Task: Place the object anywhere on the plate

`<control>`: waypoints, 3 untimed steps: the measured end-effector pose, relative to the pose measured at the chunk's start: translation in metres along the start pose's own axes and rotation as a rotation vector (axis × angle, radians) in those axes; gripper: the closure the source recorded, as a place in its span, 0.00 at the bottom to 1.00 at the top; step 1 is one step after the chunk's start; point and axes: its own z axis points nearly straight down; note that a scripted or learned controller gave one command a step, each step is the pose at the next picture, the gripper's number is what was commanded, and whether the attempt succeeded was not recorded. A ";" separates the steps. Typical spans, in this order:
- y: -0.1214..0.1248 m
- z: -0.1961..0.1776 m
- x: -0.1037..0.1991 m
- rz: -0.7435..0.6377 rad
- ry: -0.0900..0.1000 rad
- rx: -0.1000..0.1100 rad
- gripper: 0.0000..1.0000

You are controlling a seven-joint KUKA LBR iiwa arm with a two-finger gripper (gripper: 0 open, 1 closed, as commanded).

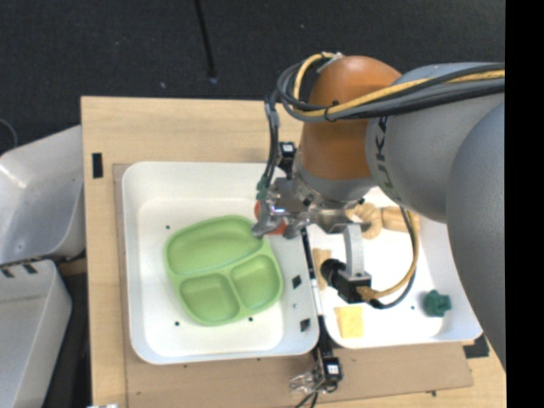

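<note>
A light green plate [212,257] with three compartments lies in the left white bin [144,313]. My gripper [270,218] hangs over the plate's upper right rim, close to the divider between the bins. The wrist and orange band [344,117] above it hide most of it. A small reddish spot shows at the gripper's left side; I cannot tell what it is or whether it is held. In the right bin [425,334] lie a tan wooden piece [387,221], a yellow block [349,320] and a small dark green object [437,303].
The arm's grey body covers the upper right of the right bin. A black cable fitting [340,280] hangs over that bin's left part. White bin floor surrounds the plate on all sides. The wooden bench [170,126] borders both bins.
</note>
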 end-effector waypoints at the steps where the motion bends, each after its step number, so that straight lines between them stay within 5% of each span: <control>1: 0.001 0.006 -0.001 0.005 -0.002 0.001 1.00; 2: 0.007 0.014 0.014 0.004 -0.002 -0.002 1.00; 3: 0.007 0.014 0.014 0.005 -0.001 -0.002 0.00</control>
